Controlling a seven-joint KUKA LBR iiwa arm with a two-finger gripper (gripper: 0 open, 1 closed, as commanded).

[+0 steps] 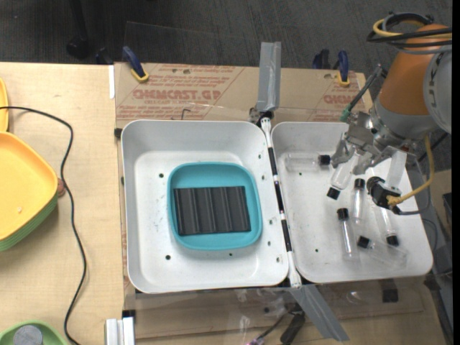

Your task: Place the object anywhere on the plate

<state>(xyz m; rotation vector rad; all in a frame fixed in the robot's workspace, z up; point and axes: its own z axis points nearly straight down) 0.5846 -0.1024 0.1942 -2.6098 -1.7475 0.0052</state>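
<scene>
A teal plate (213,207) with a dark ribbed middle sits in the centre of the left bin (136,192). The gripper (357,165) hangs over the right bin (309,250), near its far right corner. Yellow dishes (21,192) lie stacked at the bench's left edge, beside a black cable (72,192).

A light wooden bench (57,293) carries two shallow white bins side by side, the left bin (140,214) and the right bin (309,257), over a brown cardboard sheet (194,92). Yellow plates (21,192) and a black cable (72,214) lie at its left.
</scene>
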